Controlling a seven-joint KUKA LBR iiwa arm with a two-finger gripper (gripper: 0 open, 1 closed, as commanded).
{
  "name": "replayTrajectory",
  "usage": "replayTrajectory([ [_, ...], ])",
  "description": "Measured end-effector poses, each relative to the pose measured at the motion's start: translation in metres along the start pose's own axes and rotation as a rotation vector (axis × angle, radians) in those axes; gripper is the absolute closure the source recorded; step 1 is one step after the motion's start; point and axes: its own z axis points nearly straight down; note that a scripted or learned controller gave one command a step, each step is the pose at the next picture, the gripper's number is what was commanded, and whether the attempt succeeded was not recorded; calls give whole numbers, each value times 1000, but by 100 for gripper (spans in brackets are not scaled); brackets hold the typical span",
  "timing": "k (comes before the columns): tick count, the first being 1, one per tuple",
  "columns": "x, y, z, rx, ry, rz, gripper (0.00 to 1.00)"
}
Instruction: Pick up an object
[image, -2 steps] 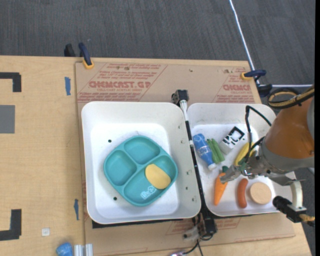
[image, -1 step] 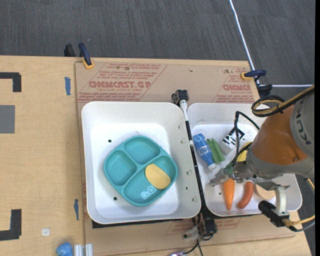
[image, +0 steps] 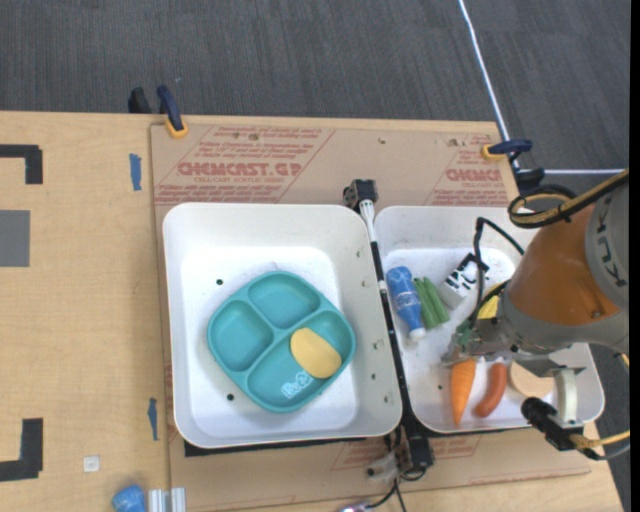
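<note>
Carrot lies just below the claw, apart.

Right bin, loose items: blue bottle lying on its side near the left wall, long axis running front to back; green stalks lying just beside it on its right, roughly parallel. Small black-and-white item farther back, too small to make out. Toward the front, an orange carrot with its tip pointing forward, and a red-orange sausage-shaped piece just beside it. Left bin: teal divided plate lying flat, a yellow oval piece resting in its right-hand compartment.
</note>
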Motion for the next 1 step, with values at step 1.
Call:
replayTrajectory([
  [1,51,23,-88,10,2,299,100],
])
